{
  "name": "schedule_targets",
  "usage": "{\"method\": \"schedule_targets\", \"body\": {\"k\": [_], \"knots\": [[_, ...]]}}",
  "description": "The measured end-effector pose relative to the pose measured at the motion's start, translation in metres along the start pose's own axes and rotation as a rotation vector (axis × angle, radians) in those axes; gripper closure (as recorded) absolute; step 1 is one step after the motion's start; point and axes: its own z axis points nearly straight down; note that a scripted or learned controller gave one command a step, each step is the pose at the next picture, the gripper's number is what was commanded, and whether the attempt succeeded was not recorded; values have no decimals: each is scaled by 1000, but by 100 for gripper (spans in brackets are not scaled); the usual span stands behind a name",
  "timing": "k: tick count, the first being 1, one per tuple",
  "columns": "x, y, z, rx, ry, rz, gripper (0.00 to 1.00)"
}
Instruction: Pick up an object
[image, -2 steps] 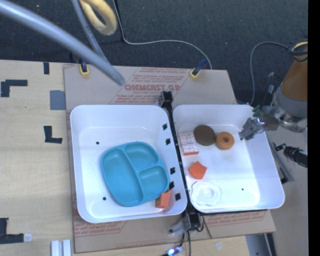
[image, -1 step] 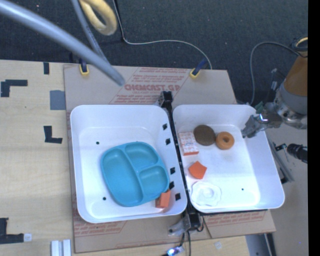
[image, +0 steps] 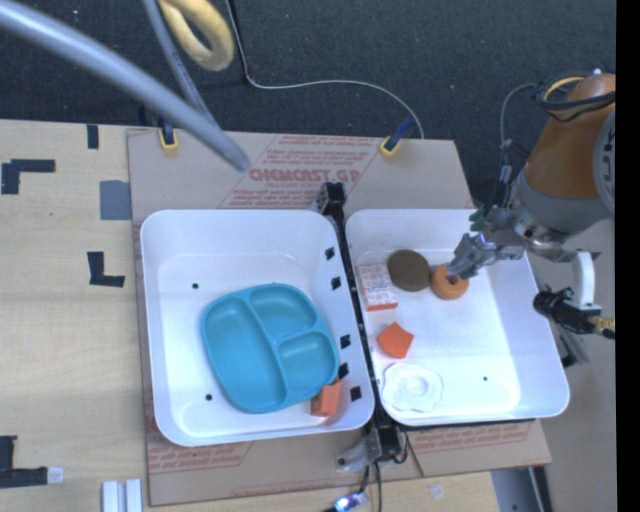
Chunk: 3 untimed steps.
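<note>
The tool (image: 462, 262) hung low in the right bin (image: 520, 340), its tip at a small orange round piece (image: 450, 284); whether it gripped could not be told. A brown disc (image: 407, 269) lay just beside. An orange block (image: 395, 340) sat nearer. The left bin (image: 165, 300) held a blue plate (image: 268, 345)

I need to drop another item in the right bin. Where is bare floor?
Free: the right bin's right side, beyond the white lid and orange block. Crowded: the upper left, where the brown disc, orange ring, card and tool cluster.
</note>
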Motion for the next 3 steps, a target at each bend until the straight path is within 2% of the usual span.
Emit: {"method": "schedule_targets", "body": {"k": [1, 2, 3], "knots": [[45, -2, 2, 1, 0, 0, 100], [99, -12, -8, 0, 1, -1, 100], [160, -24, 1, 2, 1, -2, 100]]}}
